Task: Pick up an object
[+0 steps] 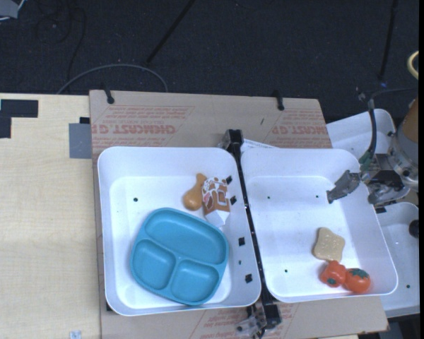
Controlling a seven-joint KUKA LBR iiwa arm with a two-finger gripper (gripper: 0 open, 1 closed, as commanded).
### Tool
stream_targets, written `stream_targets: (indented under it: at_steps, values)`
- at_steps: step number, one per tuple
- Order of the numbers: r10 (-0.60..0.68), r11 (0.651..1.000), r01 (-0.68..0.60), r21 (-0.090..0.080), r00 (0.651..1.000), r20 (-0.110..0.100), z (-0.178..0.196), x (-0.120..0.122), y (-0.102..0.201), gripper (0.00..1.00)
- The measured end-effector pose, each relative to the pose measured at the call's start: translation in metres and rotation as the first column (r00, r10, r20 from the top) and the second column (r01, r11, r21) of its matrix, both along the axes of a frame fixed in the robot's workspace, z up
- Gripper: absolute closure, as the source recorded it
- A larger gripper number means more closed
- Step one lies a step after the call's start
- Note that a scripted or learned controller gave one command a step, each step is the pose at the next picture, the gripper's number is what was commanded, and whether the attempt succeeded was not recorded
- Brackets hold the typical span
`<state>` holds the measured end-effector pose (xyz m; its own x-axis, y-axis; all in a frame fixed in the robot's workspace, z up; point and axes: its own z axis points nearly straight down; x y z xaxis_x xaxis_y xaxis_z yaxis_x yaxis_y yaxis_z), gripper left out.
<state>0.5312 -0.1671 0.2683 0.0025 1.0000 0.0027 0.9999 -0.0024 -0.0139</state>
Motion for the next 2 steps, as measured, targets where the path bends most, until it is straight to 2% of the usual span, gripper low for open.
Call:
stream_targets:
  at_steps: [1, 2]
  values:
    - [0.002, 1.0, -0.002, -0.002, 1.0, 0.011, 0.006, 0.002, 0.0, 0.0]
    - [0.001, 1.0, -0.001, -0.001, 1.0, 0.006, -0.039, -0.002, -0.005, 0.0]
